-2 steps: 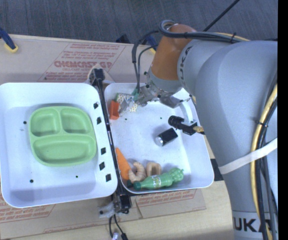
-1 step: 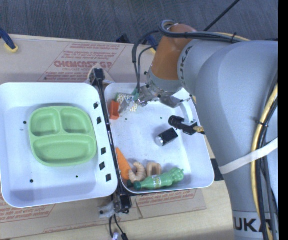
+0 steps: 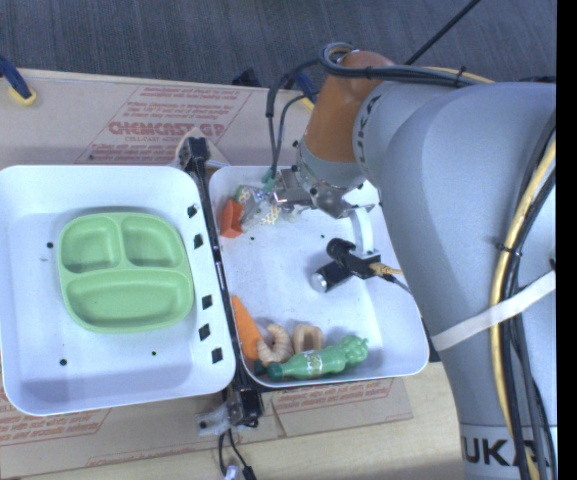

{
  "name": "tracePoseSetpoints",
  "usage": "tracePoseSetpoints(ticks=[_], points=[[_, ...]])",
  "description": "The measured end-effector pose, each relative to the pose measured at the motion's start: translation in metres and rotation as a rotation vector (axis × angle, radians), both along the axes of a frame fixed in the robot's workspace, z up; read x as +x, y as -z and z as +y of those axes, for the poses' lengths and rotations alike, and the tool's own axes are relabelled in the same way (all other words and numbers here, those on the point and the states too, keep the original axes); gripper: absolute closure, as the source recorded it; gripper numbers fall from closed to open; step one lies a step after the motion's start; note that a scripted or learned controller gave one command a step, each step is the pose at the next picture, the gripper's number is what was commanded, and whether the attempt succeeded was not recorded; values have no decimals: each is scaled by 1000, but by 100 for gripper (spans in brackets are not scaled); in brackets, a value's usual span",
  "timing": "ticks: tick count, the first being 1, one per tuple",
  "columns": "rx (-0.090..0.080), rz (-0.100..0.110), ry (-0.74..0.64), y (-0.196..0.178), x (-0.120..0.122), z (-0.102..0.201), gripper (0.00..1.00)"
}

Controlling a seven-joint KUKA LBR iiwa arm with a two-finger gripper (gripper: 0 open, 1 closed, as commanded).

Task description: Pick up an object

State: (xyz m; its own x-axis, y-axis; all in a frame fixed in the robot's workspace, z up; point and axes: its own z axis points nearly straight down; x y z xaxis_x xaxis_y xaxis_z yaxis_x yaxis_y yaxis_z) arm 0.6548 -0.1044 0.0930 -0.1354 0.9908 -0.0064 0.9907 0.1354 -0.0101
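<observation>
From my screen, the nearest candidate for the pick is a small crumpled thing (image 3: 256, 208), pale and silvery with a touch of green. It lies in the upper left corner of the right bin (image 3: 409, 354), above the middle of the frame. The gripper (image 3: 274, 199) is down in that same corner, right against the crumpled thing on its right side. I cannot tell from this slanted view whether it is spread or closed, or whether it has anything in it. Just left of the crumpled thing, an orange piece (image 3: 230, 218) sits against the bin's left wall. The middle of this bin's floor is bare white. Along its lower edge I see a carrot (image 3: 246, 330) lying by the left wall. Right of it are a beige twisted piece (image 3: 277, 343) and a beige ring (image 3: 308, 337), close together. A green bottle-shaped toy (image 3: 320, 360) lies on its side below them, along the front wall. The grey arm (image 3: 448, 168) comes in from the right of the frame, its orange band (image 3: 336, 108) above the wrist. The left bin (image 3: 28, 368) sits beside the right one, and the two walls meet at centre frame. It holds a green divided plate (image 3: 125, 268) lying flat near its middle. Both bins rest on a sheet of printed cardboard (image 3: 118, 118) on the desk, and a blue clamp (image 3: 13, 78) sits at the cardboard's upper left corner.
</observation>
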Motion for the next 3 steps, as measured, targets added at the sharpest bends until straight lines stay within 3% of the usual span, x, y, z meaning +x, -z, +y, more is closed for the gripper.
tracePoseSetpoints(ticks=[1, 2, 3], points=[[4, -3, -5, -10, 1, 2, 100], [4, -3, -5, -10, 1, 3, 0], [7, -3, 263, 2, -46, 4, 0]])
